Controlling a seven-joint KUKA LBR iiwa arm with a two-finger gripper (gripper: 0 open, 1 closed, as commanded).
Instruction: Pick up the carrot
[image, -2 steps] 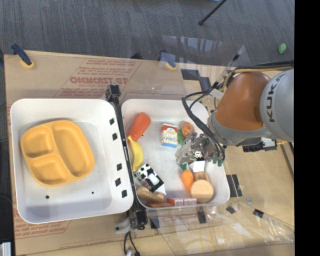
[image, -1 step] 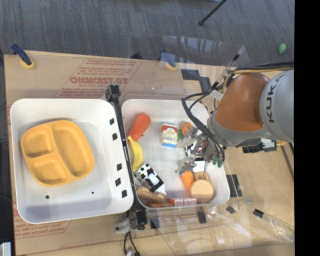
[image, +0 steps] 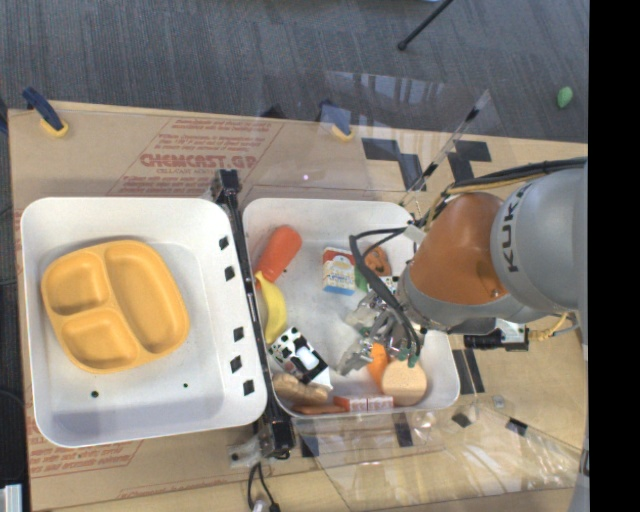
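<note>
My gripper (image: 366, 347) is low in the right bin (image: 316, 214), near its front right corner. Right at its tip lies a small orange piece (image: 377, 364) that looks like the carrot, partly hidden by the gripper. Whether the gripper holds it is unclear. A longer tapered orange toy (image: 279, 251) lies apart at the bin's back left, close to the divider. The arm's orange band (image: 458, 262) hangs over the bin's right wall.
Around the gripper lie a pale peach block (image: 404, 382), a black-and-white piece (image: 296, 352), a sausage-like toy (image: 305, 394), a yellow banana (image: 270, 304) and a small red-and-white carton (image: 339, 272). The left bin (image: 40, 400) holds a yellow divided tray (image: 112, 303).
</note>
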